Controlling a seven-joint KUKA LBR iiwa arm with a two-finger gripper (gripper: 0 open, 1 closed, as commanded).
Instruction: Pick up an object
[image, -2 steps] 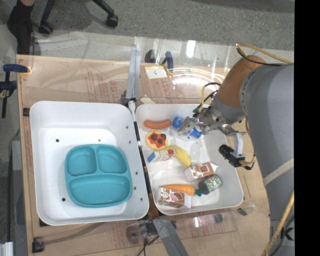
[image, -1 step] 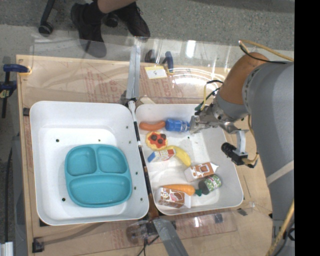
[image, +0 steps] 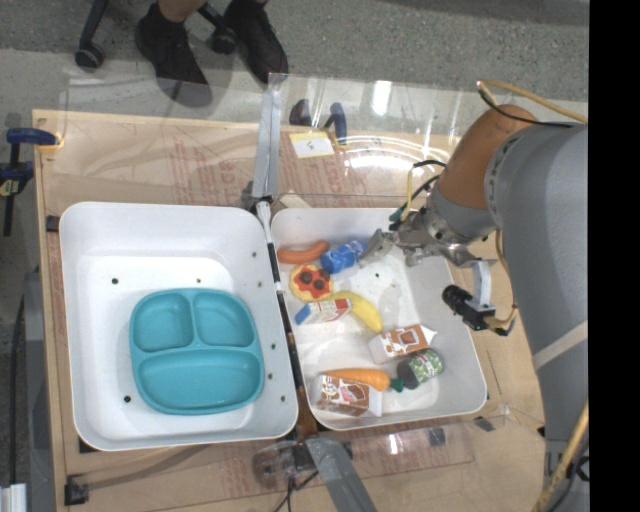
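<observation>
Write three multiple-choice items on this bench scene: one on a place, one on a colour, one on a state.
1. Where does the banana lie?
A. in the left bin
B. in the right bin
C. on the bench outside the bins

2. What colour is the divided tray?
A. teal
B. red
C. black

3. How does the carrot stand with the tool?
A. clamped in it
B. lying in the bin, apart from it
C. hanging from it

Key: B, it lies among the toys in the right bin; A, its surface is teal; B, it lies near the bin's front edge, away from the tool.

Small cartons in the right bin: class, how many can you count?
2. One small carton lies right of the banana; the other lies at the bin's near edge beside the carrot. Others may be hidden.
</observation>
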